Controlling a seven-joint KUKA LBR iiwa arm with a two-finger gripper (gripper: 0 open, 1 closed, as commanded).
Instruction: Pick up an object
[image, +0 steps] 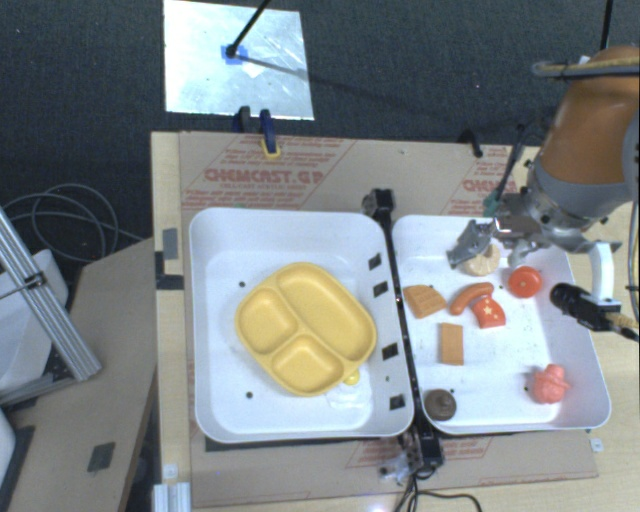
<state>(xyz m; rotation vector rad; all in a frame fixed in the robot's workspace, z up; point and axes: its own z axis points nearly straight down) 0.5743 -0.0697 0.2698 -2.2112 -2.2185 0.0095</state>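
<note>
My gripper hangs over the back of the right bin, reaching in from the right. Just under and beside it lies a pale beige food piece, partly covered by the gripper. Whether the two touch cannot be told. Close by are a red tomato, an orange-red sausage and a red wedge. An orange cracker and an orange block lie further left. A pink toy sits at the front right and a brown round piece at the front left corner.
The left bin holds a yellow divided plate with a small yellow bit at its front edge. A black-clipped wall separates the two bins. A foil sheet lies on the floor behind the bench.
</note>
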